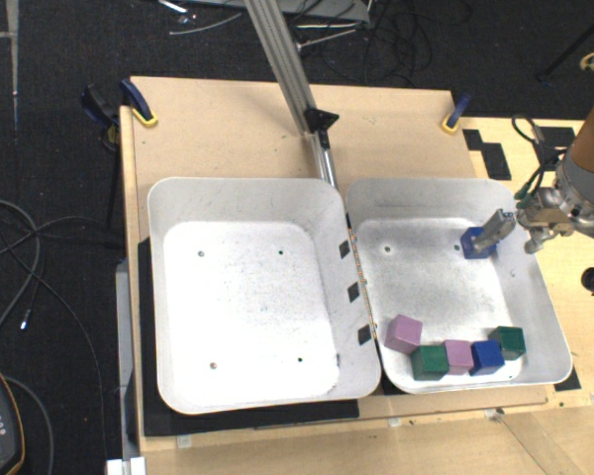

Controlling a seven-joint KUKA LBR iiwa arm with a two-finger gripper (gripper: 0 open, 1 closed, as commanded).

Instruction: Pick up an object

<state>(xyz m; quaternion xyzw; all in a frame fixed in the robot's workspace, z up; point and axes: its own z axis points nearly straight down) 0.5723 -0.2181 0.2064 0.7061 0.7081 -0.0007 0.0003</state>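
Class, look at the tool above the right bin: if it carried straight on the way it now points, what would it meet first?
The tool points left and downward, and a blue block sits right at its tip, so that block comes first, then the right bin floor. Depth is unclear; it may already touch.

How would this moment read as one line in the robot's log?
gripper over right bin | at blue block | grasp unconfirmed | five blocks at near edge
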